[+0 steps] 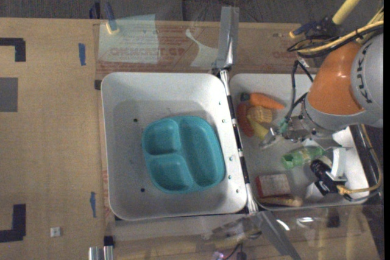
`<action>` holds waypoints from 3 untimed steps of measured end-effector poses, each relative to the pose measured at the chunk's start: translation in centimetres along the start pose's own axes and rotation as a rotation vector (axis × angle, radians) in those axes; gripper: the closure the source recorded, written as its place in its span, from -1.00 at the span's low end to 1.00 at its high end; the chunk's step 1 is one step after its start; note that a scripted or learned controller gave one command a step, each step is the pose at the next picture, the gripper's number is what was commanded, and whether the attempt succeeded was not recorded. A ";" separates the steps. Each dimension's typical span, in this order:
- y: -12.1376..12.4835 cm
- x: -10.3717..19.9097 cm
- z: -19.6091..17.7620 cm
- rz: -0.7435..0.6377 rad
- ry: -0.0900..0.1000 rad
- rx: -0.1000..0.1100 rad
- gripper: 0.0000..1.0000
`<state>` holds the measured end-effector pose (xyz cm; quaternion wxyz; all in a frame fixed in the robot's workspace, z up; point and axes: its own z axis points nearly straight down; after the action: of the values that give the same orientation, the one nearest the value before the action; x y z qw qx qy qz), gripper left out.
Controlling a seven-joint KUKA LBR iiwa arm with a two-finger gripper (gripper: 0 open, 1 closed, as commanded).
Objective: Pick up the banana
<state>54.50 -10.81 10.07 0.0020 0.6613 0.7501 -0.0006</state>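
The claw, a small metal two-finger piece at the end of the grey arm with the orange band, hangs low inside the right-hand shallow white bin, reaching in from three o'clock. Whether it is spread or pinched together cannot be told from this slanted view, and nothing can be made out held in it. The yellow plastic banana lies just at nine o'clock of the claw tip, close enough that touching or apart cannot be settled; only part of its pale yellow body is visible. Just at twelve o'clock of the banana sits a yellow ribbed corn-like piece, beyond it at twelve to one o'clock an orange carrot-shaped toy, and against the bin's nine o'clock wall a red rounded toy. At four o'clock of the claw lies a pale green translucent object, and toward six o'clock a small reddish-brown box with a tan stick-like piece just below it. The left-hand shallow white bin holds a teal plastic tray with three compartments, lying flat near its centre, well apart from the claw. Both bins rest side by side on the pale wooden worktop.
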 end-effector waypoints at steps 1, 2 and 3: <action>5.7 -1.0 1.2 -0.007 -0.002 -0.010 -1.00; 5.8 -1.3 0.2 -0.004 -0.008 -0.014 1.00; 6.6 -2.2 1.2 0.013 0.006 -0.002 1.00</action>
<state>61.33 -12.16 8.94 0.0004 0.6660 0.7459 0.0022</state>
